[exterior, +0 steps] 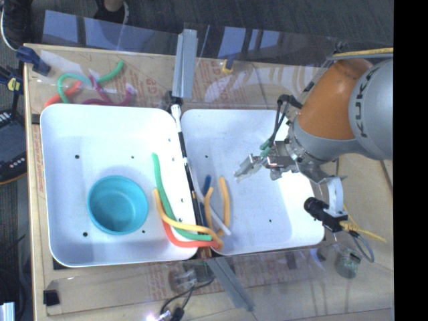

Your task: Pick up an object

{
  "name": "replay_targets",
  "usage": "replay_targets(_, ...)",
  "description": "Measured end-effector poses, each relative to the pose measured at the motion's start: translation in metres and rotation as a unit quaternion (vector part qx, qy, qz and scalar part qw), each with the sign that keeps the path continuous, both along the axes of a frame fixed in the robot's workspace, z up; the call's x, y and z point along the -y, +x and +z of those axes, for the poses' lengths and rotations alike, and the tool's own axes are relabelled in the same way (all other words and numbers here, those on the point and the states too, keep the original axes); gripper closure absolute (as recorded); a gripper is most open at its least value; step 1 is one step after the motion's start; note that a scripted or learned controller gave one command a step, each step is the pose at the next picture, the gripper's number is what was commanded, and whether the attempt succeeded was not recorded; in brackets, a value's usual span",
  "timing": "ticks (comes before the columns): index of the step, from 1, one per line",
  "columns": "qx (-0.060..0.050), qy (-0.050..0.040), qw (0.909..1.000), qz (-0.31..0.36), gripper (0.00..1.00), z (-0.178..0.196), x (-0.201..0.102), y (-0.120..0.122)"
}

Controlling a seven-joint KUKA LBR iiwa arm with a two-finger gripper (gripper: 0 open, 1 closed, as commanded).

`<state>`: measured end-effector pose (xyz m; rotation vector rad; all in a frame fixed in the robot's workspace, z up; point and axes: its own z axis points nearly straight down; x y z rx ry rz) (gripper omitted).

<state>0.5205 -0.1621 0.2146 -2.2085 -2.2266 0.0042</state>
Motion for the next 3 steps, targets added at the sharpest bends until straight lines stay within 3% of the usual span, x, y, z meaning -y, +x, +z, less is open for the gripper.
replay_targets(1,0.006,-0.0034,0.9994,-0.033,0.0,-0.12,-0.021,-0.007)
replay_targets(2,0.004,-0.0033,0.9995,-0.03,1.0,-0.111,-0.021,-0.008)
replay_targets(3,0.003,-0.0007,0.9906,0.137,1.0,-0.028,-0.072,0.019)
